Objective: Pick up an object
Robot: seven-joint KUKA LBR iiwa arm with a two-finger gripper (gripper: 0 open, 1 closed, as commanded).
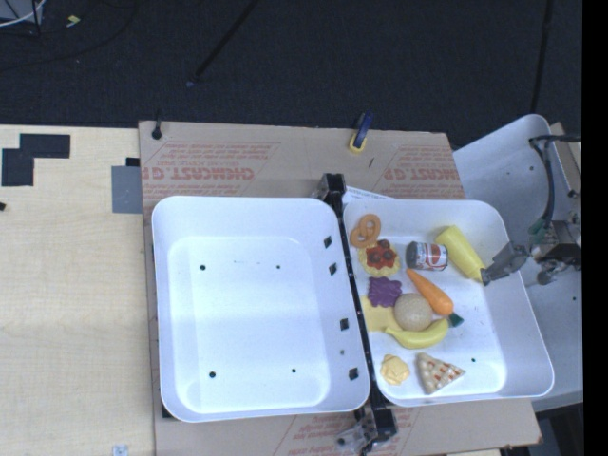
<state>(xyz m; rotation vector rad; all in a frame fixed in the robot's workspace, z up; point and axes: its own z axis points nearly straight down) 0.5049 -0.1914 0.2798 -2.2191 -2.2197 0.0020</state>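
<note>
Fingers (518, 262) at right bin (513, 369) right rim, spread unclear; corn cob (460, 251) just left, apart.

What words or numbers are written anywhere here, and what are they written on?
Red print on the cardboard sheet under the bins: upside down and blurred, it repeats twice along the top edge, not readable for sure.
Label on the small can: too small to read.
Red print along the cardboard's bottom edge: too blurred.

Blue-yellow clamp (360, 133) on cardboard sheet (247, 164), pale wooden bench (66, 293)
</note>
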